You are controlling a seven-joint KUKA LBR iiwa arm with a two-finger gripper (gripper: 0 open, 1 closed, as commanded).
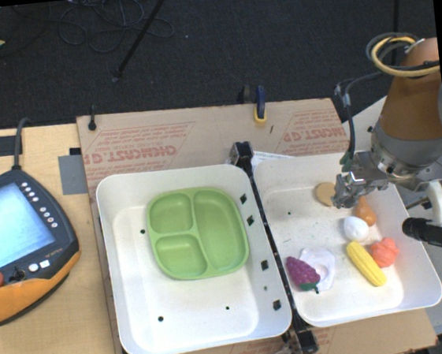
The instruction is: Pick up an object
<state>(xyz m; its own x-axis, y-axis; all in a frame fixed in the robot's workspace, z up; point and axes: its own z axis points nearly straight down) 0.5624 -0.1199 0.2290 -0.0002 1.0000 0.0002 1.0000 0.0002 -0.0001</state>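
My gripper [349,192] hangs low over the right bin [316,312], near its far right side. Just left of it lies a tan round piece [324,194], touching or nearly touching the gripper. In front of the gripper sit an orange piece [365,213] and a white egg [355,228]. Closer to the bin's front edge lie a yellow corn cob [366,264], an orange-red piece [386,252], a bunch of purple grapes [301,271] and a white piece [321,259] beside the grapes.
The left bin [132,301] bears a green divided plate [197,234]. A black divider [263,231] runs between the bins. A teach pendant [14,235] lies on the bench at far left. The arm's grey body [409,123] rises at the right.
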